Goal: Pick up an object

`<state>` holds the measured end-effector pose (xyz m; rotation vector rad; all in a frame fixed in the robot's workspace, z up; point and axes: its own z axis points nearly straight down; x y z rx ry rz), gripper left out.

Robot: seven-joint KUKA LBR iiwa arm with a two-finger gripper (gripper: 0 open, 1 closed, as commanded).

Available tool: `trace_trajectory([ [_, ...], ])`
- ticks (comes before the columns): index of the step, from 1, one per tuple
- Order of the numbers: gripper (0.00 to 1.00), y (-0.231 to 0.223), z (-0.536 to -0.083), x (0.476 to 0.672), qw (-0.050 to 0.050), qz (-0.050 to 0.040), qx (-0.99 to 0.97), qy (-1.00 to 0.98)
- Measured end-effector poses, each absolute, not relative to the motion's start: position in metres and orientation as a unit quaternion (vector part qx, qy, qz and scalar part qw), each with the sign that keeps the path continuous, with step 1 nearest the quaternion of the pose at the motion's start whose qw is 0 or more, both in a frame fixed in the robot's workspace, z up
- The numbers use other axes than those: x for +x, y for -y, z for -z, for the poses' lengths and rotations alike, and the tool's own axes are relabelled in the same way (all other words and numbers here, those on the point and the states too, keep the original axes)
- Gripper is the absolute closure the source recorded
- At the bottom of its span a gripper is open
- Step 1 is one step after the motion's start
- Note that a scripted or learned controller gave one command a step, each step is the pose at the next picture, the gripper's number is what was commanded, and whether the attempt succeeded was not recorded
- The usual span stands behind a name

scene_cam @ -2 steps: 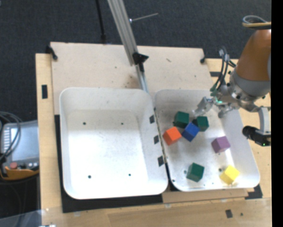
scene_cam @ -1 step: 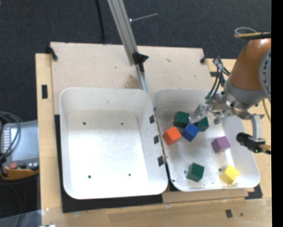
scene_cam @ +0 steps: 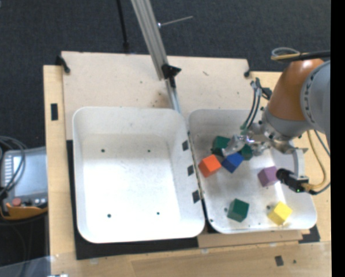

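The right bin (scene_cam: pixel 218 227) holds several small cubes. An orange cube (scene_cam: pixel 209 165) and a blue cube (scene_cam: pixel 232 161) lie side by side near its left wall, with a dark green cube (scene_cam: pixel 221 143) just behind them. My gripper (scene_cam: pixel 243 146) hangs low over the bin, right beside the blue and dark green cubes, and partly covers another small green piece (scene_cam: pixel 247 152). A purple cube (scene_cam: pixel 267 176) lies to the right under the wrist. Near the front sit a green cube (scene_cam: pixel 238 210) and a yellow cube (scene_cam: pixel 280 213).
The left bin (scene_cam: pixel 86 154) stands beside the right one, and their walls meet at the middle. A slanted metal rail (scene_cam: pixel 152 33) runs down to the bins' back edge. The orange-banded arm (scene_cam: pixel 291 97) and its cables overhang the right bin's back right corner.
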<state>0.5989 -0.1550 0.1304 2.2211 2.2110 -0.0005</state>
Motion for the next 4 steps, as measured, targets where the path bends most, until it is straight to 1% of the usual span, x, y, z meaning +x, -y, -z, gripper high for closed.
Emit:
trace_trajectory([
  [1, 0.00, 0.157, -0.127, 0.604, 0.011, -0.0053, 0.708, -0.706],
  [2, 1.00, 0.159, -0.137, 0.605, 0.014, -0.0056, 0.710, -0.704],
  [3, 1.00, 0.158, -0.200, 0.602, 0.004, -0.0020, 0.707, -0.708],
  [4, 1.00, 0.159, -0.207, 0.602, 0.001, -0.0005, 0.705, -0.709],
])
